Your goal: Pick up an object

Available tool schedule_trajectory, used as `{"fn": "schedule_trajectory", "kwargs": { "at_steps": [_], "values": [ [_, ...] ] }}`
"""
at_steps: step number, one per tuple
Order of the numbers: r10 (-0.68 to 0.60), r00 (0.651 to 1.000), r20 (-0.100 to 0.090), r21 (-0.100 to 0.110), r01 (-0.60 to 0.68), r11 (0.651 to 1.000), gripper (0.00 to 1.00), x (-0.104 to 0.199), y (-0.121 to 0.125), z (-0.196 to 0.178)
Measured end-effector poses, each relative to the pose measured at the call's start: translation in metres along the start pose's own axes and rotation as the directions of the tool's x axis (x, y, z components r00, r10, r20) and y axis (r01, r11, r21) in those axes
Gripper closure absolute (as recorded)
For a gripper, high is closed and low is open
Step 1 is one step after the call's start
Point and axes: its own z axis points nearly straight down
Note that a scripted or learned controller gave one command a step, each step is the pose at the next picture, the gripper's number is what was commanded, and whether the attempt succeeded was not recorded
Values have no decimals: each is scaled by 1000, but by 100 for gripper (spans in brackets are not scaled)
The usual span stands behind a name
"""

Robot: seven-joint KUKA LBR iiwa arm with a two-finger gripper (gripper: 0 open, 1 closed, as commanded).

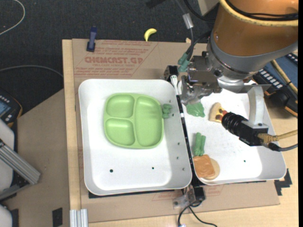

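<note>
Green toy piece lies at the right bin's upper-left corner, directly beneath the gripper; you cannot tell how far its fingers are spread.

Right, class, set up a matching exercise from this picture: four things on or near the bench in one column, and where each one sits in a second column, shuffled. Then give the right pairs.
Things:
1. green divided plate
2. brown cookie
3. yellow banana
4. blue clip

Places:
A. near corner of the right bin, by the divider
B. on the dark floor beyond the cardboard
C. middle of the left bin
D. far left edge of the cardboard sheet

Pairs: 1-C, 2-A, 3-B, 4-D
</note>
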Motion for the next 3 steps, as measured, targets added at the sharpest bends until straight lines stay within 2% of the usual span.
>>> {"fn": "schedule_trajectory", "kwargs": {
  "at_steps": [1,2,3],
  "values": [
    [2,1000,1,8,-2,1000,100,-34,-1,55],
    [3,1000,0,-10,-3,1000,100,-82,1,-20],
    [-1,1000,0,6,1,1000,100,-80,0,20]
  ]
}}
